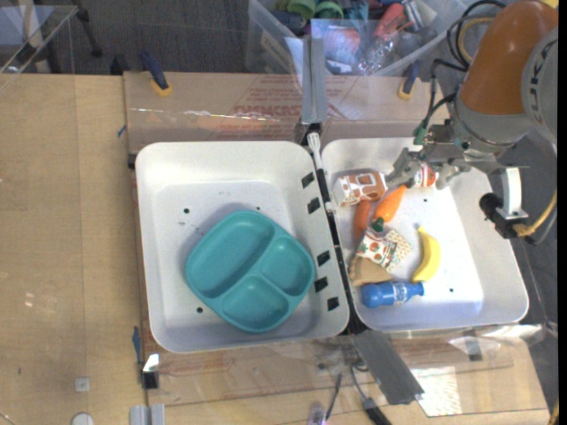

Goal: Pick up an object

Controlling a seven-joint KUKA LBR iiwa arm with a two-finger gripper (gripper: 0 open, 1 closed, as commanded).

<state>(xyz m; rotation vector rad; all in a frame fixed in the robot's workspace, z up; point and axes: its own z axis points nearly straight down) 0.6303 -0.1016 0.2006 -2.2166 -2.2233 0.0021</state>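
My gripper (427, 168) hangs low over the back of the right bin (496, 304), open. Its two grey fingers (403, 166) are spread to either side of a small red and white item (426, 177) that lies on the bin floor. Just left of it are an orange and white carton (359, 187) and a carrot (384, 206). Nearer the front lie a patterned carton (383, 248), a banana (429, 256) and a blue bottle (391, 293).
The left bin (168, 193) holds a teal divided plate (250, 270). A black-clipped divider (321, 228) separates the bins. A clear tub of toys (354, 11) stands behind the bench. The arm's orange band (505, 56) looms over the right bin's back corner.
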